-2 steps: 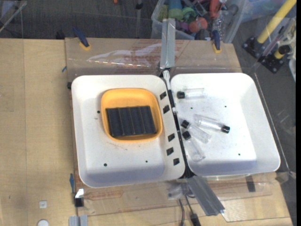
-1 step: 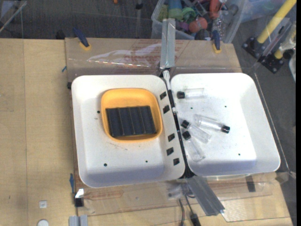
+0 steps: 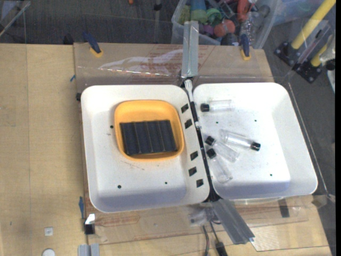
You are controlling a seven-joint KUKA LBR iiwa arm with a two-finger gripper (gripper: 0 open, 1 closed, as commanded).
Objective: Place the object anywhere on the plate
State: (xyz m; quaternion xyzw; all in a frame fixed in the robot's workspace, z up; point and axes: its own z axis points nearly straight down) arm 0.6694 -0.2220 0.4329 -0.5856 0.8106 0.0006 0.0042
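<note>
How my tool stands, how far open it is or whether it has hold of anything, I cannot tell.

On the counter (image 3: 37, 143) the two white bins sit side by side, touching along the middle seam. In the left bin (image 3: 101, 185) lies the orange plate (image 3: 123, 112), a rounded square set a little toward the far side. A dark ribbed block (image 3: 148, 137) lies flat on the plate, inside its rim and covering most of its floor.

In the right bin (image 3: 277, 164) lie four clear vials with black caps, all on their sides. The first vial (image 3: 217, 106) lies alone near the far left corner, its cap pointing toward the seam. The second vial (image 3: 238, 140) lies near the middle of the bin, tilted, its cap toward the right. The third vial (image 3: 225, 151) lies just beside it, on the near side, and the two seem to touch. The fourth vial (image 3: 220, 170) lies nearest the front, close to the seam. All four are well apart from the plate, across the seam from it.

Beyond the bins stands a clear tub of coloured toys (image 3: 224, 9).
</note>
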